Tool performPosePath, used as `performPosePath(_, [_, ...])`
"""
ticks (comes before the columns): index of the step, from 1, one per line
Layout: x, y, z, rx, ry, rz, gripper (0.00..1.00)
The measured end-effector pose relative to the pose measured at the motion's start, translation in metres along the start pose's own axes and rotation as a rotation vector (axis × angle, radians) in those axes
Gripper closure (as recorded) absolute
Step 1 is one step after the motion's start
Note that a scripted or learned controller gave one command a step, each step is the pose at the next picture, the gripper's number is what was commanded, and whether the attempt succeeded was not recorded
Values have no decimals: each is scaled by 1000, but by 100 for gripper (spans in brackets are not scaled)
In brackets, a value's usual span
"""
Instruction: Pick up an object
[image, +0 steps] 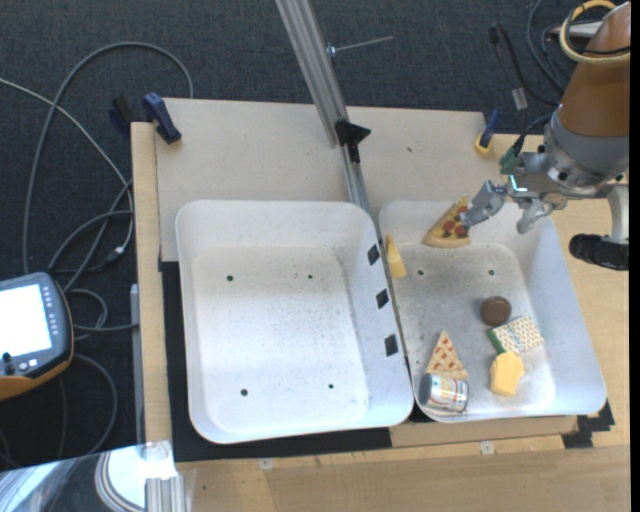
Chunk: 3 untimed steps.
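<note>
**Colours on the bench**

Both bins (270, 330) are white with tiny dark specks. The pizza slice (447, 228) up high is yellow with red dots, and so is the slice (445, 354) lower down. The ball (495, 310) is brown. The corn (507, 374) is yellow. The can (444, 393) is silver. The arm (597, 85) is orange and grey.

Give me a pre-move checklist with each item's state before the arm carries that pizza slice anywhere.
1. Pizza slice between the end effector fingers: ok, one finger tip overlaps its edge.
2. Slice lifted off the right bin: cannot tell.
3. Grip firm enough for travel: cannot tell; it is held by the edge.
4. Second pizza slice, can, brown ball and corn away from the arm: ok.
5. Left bin floor free for a drop: ok.
</note>
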<state>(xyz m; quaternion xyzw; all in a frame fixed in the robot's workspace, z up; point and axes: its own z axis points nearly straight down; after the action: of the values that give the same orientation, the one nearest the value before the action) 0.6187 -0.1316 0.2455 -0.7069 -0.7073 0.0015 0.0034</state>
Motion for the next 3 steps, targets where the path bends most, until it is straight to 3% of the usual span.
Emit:
performPosePath(1, [0,0,-3,-4,-1,-1,0])
performPosePath(3, [0,-15,98,1,0,1,0])
